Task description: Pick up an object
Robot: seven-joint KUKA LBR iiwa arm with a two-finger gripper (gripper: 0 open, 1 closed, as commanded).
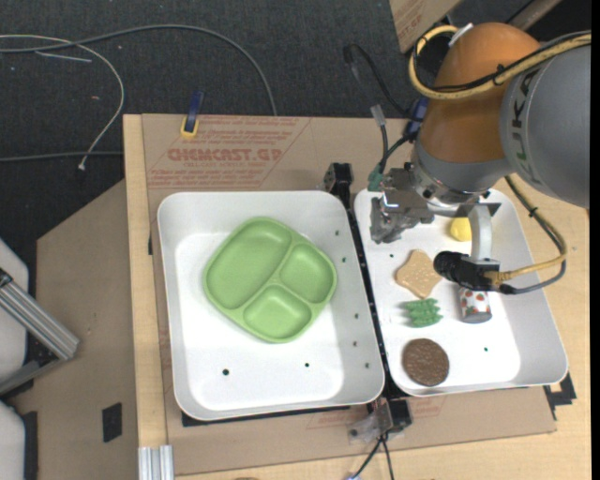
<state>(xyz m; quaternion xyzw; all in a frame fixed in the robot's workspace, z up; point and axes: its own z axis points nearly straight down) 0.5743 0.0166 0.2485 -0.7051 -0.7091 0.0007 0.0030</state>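
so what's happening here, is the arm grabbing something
A KUKA arm reaches in over the right bin, its gripper low near the bin's far left corner. Nothing is visibly held between its fingers. Loose in that bin lie a tan cracker-like piece, a small green item, a brown round disc, a yellow piece and a small red-and-white cup. The left bin holds a green divided plate.

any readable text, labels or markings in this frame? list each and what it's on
"CHEMCAST GP", red print, partly faded, on the cardboard sheet under the bins.
Smaller red lines beneath that print: too blurred to read.
Small can in the right bin: patterned label, too small to read.
Cardboard box at the top edge: no legible print.
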